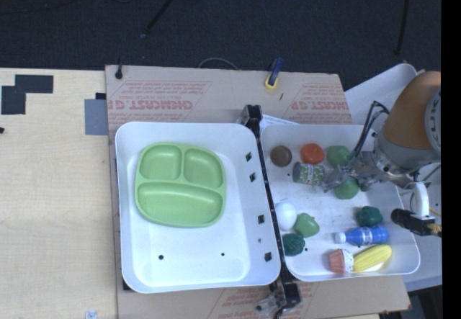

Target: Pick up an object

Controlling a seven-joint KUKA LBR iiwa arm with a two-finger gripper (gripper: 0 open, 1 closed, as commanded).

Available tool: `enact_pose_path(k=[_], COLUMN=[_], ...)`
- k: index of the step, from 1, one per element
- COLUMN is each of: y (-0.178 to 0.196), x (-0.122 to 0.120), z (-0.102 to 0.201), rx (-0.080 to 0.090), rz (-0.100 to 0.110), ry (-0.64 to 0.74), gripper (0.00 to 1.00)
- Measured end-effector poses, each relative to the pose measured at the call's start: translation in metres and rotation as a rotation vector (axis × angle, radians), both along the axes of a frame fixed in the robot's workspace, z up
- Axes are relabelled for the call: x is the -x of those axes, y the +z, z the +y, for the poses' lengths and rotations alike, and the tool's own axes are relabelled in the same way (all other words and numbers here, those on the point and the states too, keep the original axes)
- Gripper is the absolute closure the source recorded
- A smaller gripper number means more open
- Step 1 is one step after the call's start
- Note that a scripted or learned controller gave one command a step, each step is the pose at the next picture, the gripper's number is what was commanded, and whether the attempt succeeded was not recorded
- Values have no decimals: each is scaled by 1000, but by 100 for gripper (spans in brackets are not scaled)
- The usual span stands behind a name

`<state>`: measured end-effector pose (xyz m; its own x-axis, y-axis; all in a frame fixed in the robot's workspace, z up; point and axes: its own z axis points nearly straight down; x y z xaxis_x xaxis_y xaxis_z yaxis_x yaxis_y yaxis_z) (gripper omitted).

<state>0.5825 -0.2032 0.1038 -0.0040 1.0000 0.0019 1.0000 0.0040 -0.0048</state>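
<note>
Where the arm (414,123) reaches into the right bin (410,263) from its right edge, we see the gripper (344,179) low over the back half of that bin, among a small jar (310,173) and two green pieces (337,155) (346,189). We cannot tell how it is set, nor whether it touches or holds any of these; dark metal and cables blur together there.

Along the bin's back edge we find a brown ball (281,156) and an orange piece (312,153). Near the edge shared with the left bin lie a white egg (286,216), a light green lump (307,225) and a dark green lump (293,243). Toward the front right corner sit a teal lump (369,215), a blue bottle (364,237), a corn cob (373,258) and a pink piece (337,261).

We see a green divided plate (180,184) resting in the back half of the left bin (194,267). Much of the arm is cut off at the frame's right side, and what most of the small lumps are is hard to make out.
</note>
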Motion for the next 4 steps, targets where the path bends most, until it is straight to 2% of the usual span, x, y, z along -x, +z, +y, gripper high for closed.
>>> enact_pose_path(k=[1, 2, 3, 4], y=[-17, -6, 48, 93], x=[0, 0, 10, 4], z=[2, 2, -2, 1], rx=[0, 0, 2, 2], rz=[-1, -1, -6, -7], ry=[0, 0, -10, -4], gripper=[0, 100, 100, 100])
